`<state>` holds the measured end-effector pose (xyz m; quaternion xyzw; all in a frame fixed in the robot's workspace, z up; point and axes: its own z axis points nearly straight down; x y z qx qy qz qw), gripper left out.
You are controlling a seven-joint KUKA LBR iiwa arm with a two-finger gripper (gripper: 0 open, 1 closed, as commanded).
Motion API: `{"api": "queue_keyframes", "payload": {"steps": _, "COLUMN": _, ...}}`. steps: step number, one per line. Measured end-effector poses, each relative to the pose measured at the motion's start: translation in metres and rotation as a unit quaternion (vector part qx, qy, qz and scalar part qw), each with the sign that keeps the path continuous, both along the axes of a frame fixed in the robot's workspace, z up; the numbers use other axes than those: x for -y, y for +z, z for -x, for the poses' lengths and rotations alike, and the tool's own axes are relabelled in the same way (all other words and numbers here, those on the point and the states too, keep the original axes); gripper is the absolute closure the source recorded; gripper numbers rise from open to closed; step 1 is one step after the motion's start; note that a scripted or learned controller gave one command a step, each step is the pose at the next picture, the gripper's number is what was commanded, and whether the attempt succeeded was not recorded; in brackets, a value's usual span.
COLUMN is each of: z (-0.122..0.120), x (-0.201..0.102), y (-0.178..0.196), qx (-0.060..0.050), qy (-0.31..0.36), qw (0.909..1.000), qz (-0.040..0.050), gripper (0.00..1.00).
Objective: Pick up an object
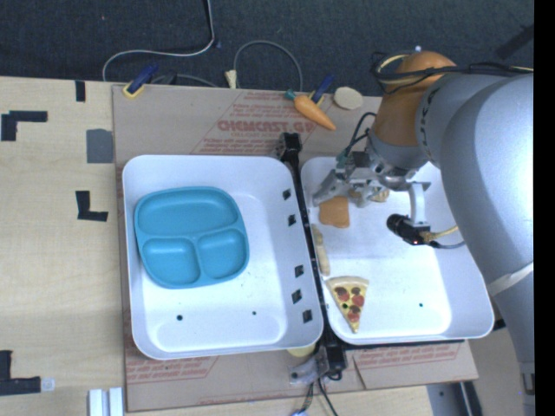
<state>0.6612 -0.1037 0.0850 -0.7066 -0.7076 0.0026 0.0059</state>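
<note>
My gripper (349,194) hangs over the back left part of the right bin (451,319), its fingers (325,189) spread open. Just in front of the fingertips an orange-brown block (336,214) lies on the bin floor, touching or nearly touching them; nothing is held between them. A toy pizza slice (349,300) lies near the bin's front left. A thin pale strip (321,254) rests along the left wall. The grey arm covers the bin's right side.
The left bin (260,319) holds a blue divided plate (191,237). Behind the bins, a toy carrot (314,111) and a beige round piece (349,98) lie on the cardboard. Cables run along the back.
</note>
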Motion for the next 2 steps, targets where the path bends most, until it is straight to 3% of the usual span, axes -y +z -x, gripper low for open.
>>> {"api": "queue_keyframes", "payload": {"steps": 1, "z": 0.006, "x": -0.01, "y": 0.001, "qx": 0.007, "qy": 0.0, "qw": 1.0, "qz": 0.0035, "gripper": 0.0}}
{"api": "queue_keyframes", "payload": {"steps": 2, "z": 0.005, "x": -0.009, "y": 0.012, "qx": 0.008, "qy": 0.0, "qw": 1.0, "qz": 0.004, "gripper": 1.0}}
